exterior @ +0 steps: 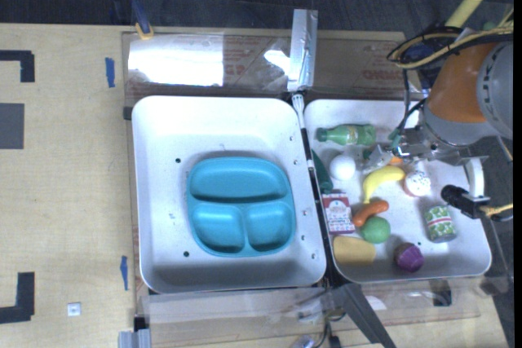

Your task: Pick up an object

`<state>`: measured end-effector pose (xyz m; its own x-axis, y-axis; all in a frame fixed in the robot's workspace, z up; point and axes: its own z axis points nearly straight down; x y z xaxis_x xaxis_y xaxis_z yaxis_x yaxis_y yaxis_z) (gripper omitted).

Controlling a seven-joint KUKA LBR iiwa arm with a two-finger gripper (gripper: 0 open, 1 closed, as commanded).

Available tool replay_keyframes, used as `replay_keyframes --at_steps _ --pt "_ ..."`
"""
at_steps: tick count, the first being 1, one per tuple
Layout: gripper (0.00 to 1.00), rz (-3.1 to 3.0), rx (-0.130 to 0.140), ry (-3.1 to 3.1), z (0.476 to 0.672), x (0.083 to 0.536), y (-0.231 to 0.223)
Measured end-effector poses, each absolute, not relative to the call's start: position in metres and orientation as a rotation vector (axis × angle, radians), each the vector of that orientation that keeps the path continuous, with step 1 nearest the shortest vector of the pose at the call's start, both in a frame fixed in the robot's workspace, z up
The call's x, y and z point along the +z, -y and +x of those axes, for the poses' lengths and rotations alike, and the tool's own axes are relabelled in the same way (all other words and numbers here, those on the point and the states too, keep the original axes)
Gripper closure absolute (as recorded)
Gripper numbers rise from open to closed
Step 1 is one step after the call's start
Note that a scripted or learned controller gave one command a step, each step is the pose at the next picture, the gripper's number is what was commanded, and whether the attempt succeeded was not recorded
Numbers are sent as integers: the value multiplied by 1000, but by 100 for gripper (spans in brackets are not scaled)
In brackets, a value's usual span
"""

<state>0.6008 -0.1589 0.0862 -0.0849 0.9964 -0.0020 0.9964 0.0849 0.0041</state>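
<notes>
Camera view: the gripper (405, 144) is low over the back of the right bin (477, 257), hung from the grey arm with its orange band (457, 98) entering from the right. Whether it is spread or closed cannot be told; its tip is lost among the objects. Just beside it lie a yellow banana (382, 179) and a green bottle (347, 134) on its side. A white egg-like ball (343, 169) sits left of the banana, and a small white round item with red marks (418, 184) to its right. Further forward: a red-and-white packet (337, 213), an orange carrot (371, 213), a green ball (376, 231), a yellow block (355, 249), a purple piece (409, 257) and a green-labelled can (440, 222). The left bin (155, 175) holds a blue divided tray (241, 204). Both bins rest on the table (61, 175).
</notes>
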Motion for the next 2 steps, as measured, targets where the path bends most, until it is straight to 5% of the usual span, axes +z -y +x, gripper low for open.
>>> replay_keyframes --at_steps 1,2 --pt "100 2117 8 -2308 603 99 158" --pt "0 2118 8 -2308 603 98 158"
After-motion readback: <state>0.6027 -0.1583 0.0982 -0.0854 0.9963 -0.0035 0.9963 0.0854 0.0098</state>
